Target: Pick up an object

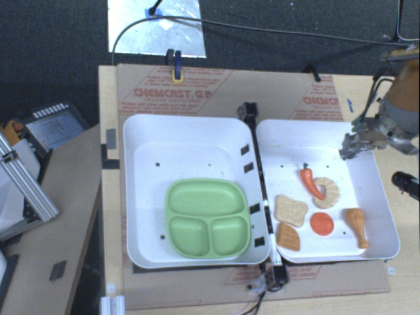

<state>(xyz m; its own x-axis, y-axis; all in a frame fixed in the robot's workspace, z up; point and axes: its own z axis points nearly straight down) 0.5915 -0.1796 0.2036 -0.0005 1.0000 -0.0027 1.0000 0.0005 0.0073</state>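
Green tray (pixel 207 216) fills left bin (pixel 141 143); fingers (pixel 352 146) hover above right bin (pixel 289 136).

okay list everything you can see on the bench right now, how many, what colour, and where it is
Bins: two, white, side by side on the bench.
Divided tray: one, green, left bin, near side.
Chili pepper: one, red-orange, right bin, centre.
Shrimp-like piece: one, tan, beside the pepper.
Bread slice: one, pale tan, right bin.
Waffle-like piece: one, orange-brown, right bin, near edge.
Round piece: one, red, right bin.
Drumstick: one, brown, right bin, right side.
Gripper: one, grey, over the right bin's far right.
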